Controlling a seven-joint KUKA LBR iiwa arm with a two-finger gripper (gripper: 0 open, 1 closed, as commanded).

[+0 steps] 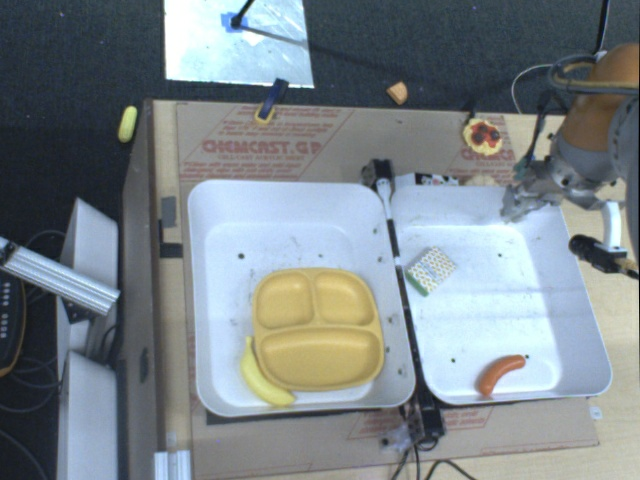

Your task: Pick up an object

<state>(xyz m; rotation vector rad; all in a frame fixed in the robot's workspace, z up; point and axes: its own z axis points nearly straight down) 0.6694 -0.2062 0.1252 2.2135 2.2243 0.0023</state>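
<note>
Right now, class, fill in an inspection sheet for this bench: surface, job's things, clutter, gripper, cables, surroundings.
Surface: brown bench bearing a left bin and a right bin, side by side.
Job's things: left bin holds a yellow divided plate with a banana against its near-left edge; right bin holds a sponge and a sausage.
Clutter: small pizza toy on the bench behind the right bin.
Gripper: gripper over the right bin's far edge, apart from every item; finger state unclear.
Cables: loops by the arm; wires at the bench's near edge.
Surroundings: dark carpet, shiny sheet, small yellow item on the floor.

Fixed overhead camera, slanted, both bins (300,203)
</note>
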